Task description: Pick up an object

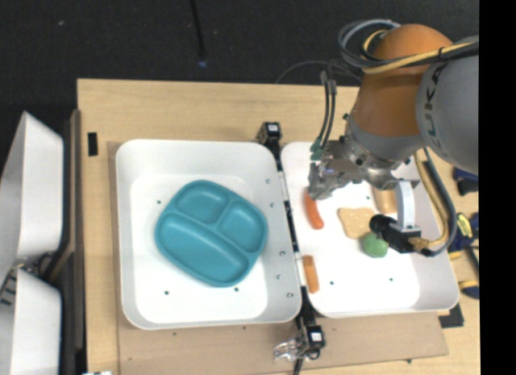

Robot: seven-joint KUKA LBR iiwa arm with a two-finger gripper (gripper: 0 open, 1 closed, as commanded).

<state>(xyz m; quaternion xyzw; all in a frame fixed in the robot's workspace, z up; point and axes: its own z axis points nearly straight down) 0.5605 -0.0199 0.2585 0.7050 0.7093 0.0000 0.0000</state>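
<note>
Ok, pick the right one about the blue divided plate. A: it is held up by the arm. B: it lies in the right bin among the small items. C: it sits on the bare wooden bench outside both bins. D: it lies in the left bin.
D: the blue divided plate lies flat on the floor of the left bin, while the gripper is over the right bin, above the orange carrot-like piece.

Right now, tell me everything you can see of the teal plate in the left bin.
The teal plate is a rounded, glossy, plastic-looking dish split into three compartments: one long section and two smaller ones. It lies flat, right side up and turned at a slant, near the middle of the left bin. It rests on the bin's white floor, clear of the walls, and holds nothing.
</note>
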